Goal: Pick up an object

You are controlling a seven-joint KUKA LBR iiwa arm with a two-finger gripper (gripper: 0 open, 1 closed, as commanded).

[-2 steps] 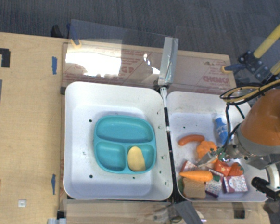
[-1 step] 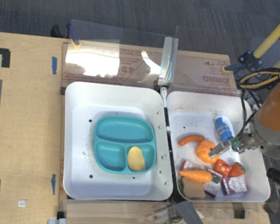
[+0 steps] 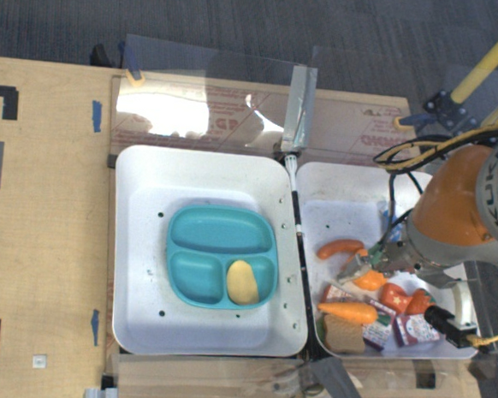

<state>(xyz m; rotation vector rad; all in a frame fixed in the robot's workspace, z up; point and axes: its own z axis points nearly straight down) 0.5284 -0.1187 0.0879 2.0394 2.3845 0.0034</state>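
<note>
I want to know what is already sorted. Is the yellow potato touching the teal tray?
Touching. The camera view shows the yellow potato resting inside the lower right compartment of the teal tray, its edge against the divider.

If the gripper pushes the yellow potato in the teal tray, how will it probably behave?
The potato looks smooth and egg-shaped, so it would probably roll rather than slide. It lies in the lower right compartment of the teal tray, whose raised dividers should likely stop it. It looks like a rigid toy, probably light and hard to pinch.
</note>
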